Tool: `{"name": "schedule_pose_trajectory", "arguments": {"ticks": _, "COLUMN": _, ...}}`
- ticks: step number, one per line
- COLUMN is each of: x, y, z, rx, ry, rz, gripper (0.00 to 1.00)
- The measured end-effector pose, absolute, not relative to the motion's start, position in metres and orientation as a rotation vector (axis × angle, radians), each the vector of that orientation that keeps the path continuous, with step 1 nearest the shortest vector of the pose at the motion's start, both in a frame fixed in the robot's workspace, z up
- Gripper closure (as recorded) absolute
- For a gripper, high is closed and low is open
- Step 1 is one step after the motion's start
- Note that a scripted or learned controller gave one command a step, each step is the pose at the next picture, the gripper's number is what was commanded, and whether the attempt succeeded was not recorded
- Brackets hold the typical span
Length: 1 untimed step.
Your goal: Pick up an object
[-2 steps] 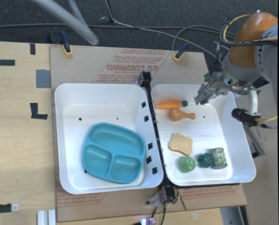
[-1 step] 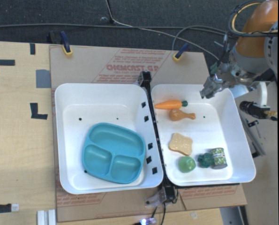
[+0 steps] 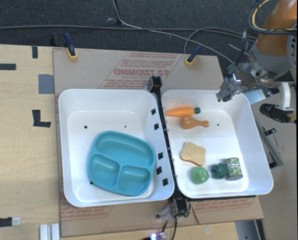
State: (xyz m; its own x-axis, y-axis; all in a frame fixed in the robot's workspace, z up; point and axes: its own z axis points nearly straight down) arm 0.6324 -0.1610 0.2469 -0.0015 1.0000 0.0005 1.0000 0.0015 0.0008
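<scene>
Item: carrot, far end of right bin, beside drumstick. Method: descend vertically, straddle its narrow width, clear the divider. End effector: above the bin's far right corner, nothing seen held; spread or pressed together, cannot tell. Carrot lies leftward, near.

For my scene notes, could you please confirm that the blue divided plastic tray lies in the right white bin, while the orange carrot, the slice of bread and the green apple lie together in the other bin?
Not quite: the camera view shows the blue divided plastic tray in the left white bin. The orange carrot, slice of bread and green apple do lie together in the other bin, the right one.
</scene>
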Motion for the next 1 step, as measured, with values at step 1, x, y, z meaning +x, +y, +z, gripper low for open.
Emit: {"name": "schedule_pose_trajectory", "arguments": {"ticks": 1, "x": 0.6206, "y": -0.1027, "z": 0.2411, "rx": 2.217, "ry": 2.228, "rz": -0.002, "gripper": 1.0}}
